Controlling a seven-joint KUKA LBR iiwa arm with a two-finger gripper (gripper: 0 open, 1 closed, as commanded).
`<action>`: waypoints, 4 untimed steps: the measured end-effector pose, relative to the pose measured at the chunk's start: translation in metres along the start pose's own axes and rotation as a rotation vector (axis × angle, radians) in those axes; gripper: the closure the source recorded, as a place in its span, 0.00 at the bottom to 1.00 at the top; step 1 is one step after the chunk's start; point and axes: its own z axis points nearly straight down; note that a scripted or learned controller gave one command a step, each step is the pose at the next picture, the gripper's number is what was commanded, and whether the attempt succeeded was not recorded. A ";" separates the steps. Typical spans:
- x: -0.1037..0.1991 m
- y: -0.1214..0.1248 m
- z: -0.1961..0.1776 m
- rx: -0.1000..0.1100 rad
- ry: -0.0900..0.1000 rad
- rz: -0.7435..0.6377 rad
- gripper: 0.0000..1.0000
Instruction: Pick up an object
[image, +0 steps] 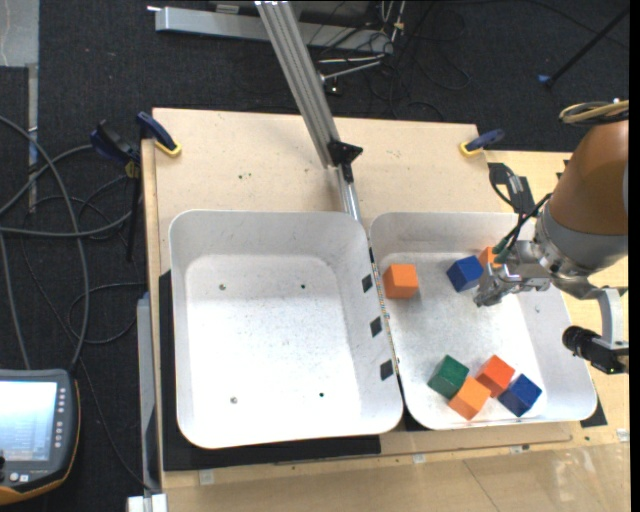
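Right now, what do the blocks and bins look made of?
Blocks, e.g. the orange block and green block: probably painted wood or plastic; flat matte colour, crisp edges. Right bin: likely moulded plastic; smooth white, rounded rim, dark specks. Left bin looks the same.

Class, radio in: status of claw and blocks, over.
Claw low in right bin, beside blue cube. Nothing seen held. Orange cube apart; four blocks clustered near front.

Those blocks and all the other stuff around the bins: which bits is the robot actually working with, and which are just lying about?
Part of the job:
gripper
blue cube
orange cube
green cube
right bin

Just lying about:
left bin
clamps
cables
tablet
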 end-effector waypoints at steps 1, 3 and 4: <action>0.056 0.011 0.005 0.002 0.003 -0.006 1.00; 0.163 0.053 0.012 -0.001 0.003 -0.007 1.00; 0.211 0.066 -0.008 -0.002 0.003 -0.006 1.00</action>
